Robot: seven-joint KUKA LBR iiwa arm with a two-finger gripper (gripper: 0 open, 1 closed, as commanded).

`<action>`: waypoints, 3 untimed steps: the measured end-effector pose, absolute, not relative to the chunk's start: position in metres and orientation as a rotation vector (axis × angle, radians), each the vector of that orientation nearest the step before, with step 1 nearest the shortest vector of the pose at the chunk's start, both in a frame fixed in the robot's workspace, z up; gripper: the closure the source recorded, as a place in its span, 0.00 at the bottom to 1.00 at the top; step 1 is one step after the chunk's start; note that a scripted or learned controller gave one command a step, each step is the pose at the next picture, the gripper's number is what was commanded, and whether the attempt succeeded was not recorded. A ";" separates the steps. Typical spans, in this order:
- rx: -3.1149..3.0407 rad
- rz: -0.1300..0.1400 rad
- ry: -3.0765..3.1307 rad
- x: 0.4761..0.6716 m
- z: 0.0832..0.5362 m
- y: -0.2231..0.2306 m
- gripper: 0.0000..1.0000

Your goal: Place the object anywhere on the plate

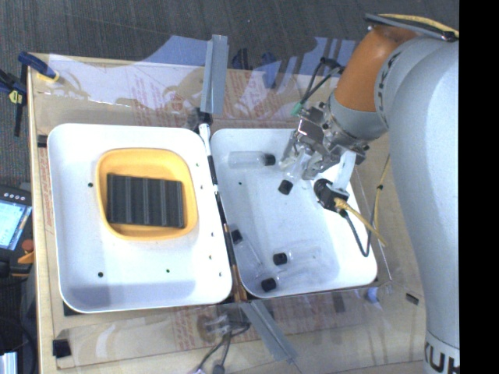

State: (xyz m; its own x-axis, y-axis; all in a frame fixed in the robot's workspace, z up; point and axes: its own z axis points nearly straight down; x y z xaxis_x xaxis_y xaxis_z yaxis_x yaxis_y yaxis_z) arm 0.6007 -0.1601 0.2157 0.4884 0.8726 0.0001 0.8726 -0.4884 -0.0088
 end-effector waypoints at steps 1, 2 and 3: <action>-2.459 0.008 -1.946 0.593 0.203 -0.099 1.00; -2.392 0.006 -2.031 0.607 0.211 -0.050 1.00; -2.393 0.006 -2.031 0.607 0.211 -0.050 0.00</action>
